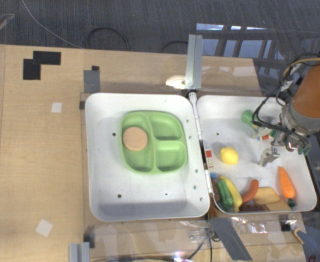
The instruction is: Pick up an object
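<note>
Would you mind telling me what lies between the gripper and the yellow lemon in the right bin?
In the camera view, only bare white bin floor separates the gripper from the yellow lemon; nothing sits between them.

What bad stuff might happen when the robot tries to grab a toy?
The gripper hangs over bare floor of the right bin, between the lemon and the carrot, so it may well close on nothing. The toys at the near wall, like the banana and sausage, lie packed together, so a grab there might catch two or slip.
</note>
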You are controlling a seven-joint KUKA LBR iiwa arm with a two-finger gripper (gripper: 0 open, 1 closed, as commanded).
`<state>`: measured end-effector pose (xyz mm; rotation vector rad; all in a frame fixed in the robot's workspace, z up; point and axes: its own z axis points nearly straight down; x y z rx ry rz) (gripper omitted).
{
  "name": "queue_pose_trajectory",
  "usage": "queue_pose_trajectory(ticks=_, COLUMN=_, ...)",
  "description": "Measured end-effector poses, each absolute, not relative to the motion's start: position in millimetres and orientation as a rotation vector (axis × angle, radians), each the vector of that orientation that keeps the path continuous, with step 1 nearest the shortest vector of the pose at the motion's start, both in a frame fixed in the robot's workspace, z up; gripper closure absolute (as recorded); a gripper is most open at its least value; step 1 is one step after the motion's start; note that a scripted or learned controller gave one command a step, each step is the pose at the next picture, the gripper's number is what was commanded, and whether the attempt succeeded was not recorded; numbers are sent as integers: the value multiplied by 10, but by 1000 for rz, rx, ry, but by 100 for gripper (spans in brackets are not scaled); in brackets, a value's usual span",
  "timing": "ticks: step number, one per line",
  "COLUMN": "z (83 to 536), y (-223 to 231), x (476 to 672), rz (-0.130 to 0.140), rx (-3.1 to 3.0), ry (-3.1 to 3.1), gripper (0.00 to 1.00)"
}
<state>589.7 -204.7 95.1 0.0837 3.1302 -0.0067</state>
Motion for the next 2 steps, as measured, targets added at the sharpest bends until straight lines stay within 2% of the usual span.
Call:
queue_pose_trajectory(ticks=1, z=915, y=-825, x=5182, rz=4, rx=167, ry=3119, gripper=0)
queue_pose_trajectory(ticks=2, z=1057, y=-829, x=5240, rz=1, rx=159, ry=3099, gripper=100)
